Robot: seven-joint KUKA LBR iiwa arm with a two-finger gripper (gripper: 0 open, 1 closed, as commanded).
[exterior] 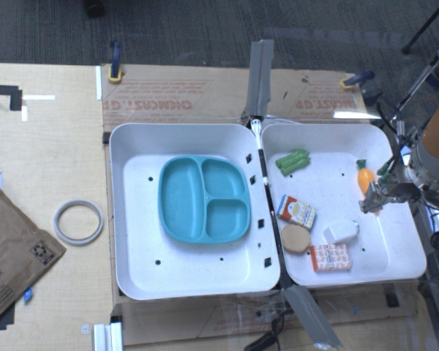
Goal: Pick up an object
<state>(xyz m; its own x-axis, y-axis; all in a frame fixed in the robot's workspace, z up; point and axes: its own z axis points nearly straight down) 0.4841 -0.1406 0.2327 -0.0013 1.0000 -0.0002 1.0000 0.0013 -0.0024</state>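
Approach step in hand, by my judgement: gripper (371, 202) sits low at the right bin's (329, 276) right side, beside the orange carrot-shaped toy (364, 178) and near the white block (342, 232). Finger opening cannot be told; nothing seen held. Next: centre over one object, descend.

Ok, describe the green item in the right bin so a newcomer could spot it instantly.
Look in the right bin, the one without the blue tray. Near its upper left corner lies a green vegetable toy, apart from the rest. It is the only green, elongated, bumpy piece there.
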